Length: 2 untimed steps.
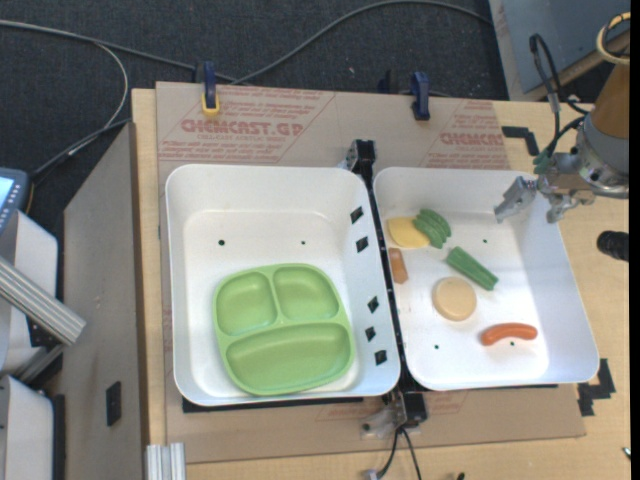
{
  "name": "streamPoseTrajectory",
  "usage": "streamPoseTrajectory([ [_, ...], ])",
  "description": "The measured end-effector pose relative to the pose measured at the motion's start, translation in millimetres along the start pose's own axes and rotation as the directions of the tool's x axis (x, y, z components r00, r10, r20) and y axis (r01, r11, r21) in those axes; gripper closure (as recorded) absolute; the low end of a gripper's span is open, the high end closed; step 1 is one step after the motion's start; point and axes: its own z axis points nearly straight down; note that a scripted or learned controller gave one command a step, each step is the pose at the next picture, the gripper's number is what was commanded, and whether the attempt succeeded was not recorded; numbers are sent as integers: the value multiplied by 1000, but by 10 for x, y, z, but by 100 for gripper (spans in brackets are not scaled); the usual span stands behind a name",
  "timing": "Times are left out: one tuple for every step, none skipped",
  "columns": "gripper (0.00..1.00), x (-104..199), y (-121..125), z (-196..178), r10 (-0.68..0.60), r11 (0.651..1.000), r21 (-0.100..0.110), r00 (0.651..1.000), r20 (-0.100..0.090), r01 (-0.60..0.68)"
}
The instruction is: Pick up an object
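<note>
The right bin [560, 298] holds several toy foods: a yellow piece [405, 233], a green leafy piece [434, 226], a green cucumber-like piece [471, 268], a round beige bun [454, 299], a red-orange sausage [509, 335] and a small orange piece [398, 265] against the left wall. My gripper [533, 199] hangs over the bin's upper right corner, well above and to the right of the food. Its fingers stand apart with nothing between them.
The left bin [190, 268] bears a green divided plate [283, 326]. A black divider with clips runs between the bins. Two clamps [209, 86] [420, 96] hold the cardboard board at the back. Cables cross the dark floor behind.
</note>
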Motion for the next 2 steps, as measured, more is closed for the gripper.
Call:
streamPoseTrajectory([
  [0, -84, -45, 486, 3, 1000, 0, 1000, 0, -3],
  [0, -12, -64, 1091, 1, 1000, 0, 1000, -1, -1],
])
